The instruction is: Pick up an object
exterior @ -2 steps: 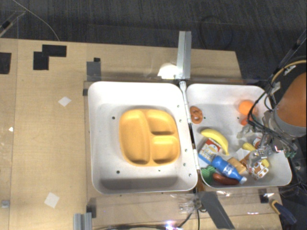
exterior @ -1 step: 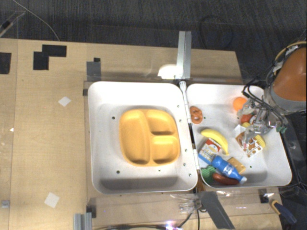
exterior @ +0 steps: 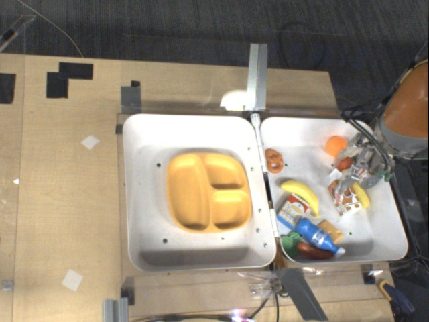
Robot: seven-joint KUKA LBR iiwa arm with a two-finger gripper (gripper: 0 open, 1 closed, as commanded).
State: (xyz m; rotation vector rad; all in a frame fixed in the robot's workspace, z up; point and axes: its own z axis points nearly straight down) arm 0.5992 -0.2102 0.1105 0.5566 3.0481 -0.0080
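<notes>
Clutter fills the right bin (exterior: 395,243), and the gripper (exterior: 358,170) has its tip down among it at the right side of the frame, below the orange band of the arm (exterior: 405,113). From where I stand I cannot tell whether it is spread or pinched; the metal parts blur into the packet (exterior: 345,196) and the small banana (exterior: 362,195) just beneath it. Nothing is plainly caught there.

The nearest candidates are that red-and-white packet, the small banana touching it, and an orange ball (exterior: 336,145) just to the upper left. The packet looks light and crinkly, likely to buckle or slide, so I would guess a pinch across its narrow width works best. The ball is round and smooth, and may roll away unless taken square across its middle. The toy banana looks stiff and light; mid-length is the safe hold.

Further left in the same bin lie a bigger banana (exterior: 300,194), a brown ring (exterior: 273,158) near the divider, and a blue bottle (exterior: 315,233) piled on other items at the lower edge. The left bin (exterior: 144,240) holds a yellow tray (exterior: 208,191), well apart from the arm.
</notes>
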